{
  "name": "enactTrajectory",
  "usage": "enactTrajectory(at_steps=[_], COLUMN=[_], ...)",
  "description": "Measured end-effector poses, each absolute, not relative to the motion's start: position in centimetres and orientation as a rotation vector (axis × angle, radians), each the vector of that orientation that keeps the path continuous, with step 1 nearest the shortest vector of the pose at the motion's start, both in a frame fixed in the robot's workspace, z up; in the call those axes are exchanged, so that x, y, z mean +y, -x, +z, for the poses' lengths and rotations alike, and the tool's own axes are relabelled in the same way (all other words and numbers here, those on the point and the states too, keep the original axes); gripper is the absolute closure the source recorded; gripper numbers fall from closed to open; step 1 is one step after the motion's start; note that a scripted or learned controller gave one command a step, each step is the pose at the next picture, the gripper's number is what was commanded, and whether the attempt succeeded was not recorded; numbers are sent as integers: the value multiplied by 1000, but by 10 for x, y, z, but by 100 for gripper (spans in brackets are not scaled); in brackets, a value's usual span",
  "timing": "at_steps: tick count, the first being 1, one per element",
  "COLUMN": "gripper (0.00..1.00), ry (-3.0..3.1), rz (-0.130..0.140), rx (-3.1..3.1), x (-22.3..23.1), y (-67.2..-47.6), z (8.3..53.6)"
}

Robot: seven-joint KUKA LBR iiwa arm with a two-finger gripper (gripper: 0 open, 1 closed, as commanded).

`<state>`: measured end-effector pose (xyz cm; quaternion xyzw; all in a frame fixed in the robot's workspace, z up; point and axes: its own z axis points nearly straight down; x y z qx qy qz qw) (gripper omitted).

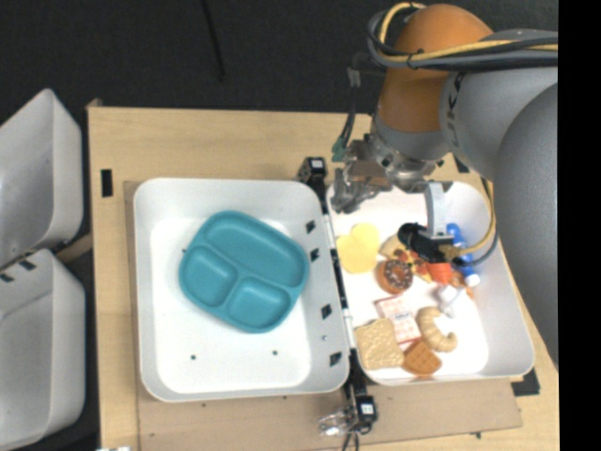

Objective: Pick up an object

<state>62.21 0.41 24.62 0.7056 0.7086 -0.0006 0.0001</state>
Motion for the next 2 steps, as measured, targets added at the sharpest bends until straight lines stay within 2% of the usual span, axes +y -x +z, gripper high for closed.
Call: enactTrajectory(at_steps=[1, 2], gripper=[100, 100], ry=[-2218, -2218], rz=[-4, -6], rx=[2222, 2226], x=[-4, 2], y=[-633, -634], z=[247, 236])
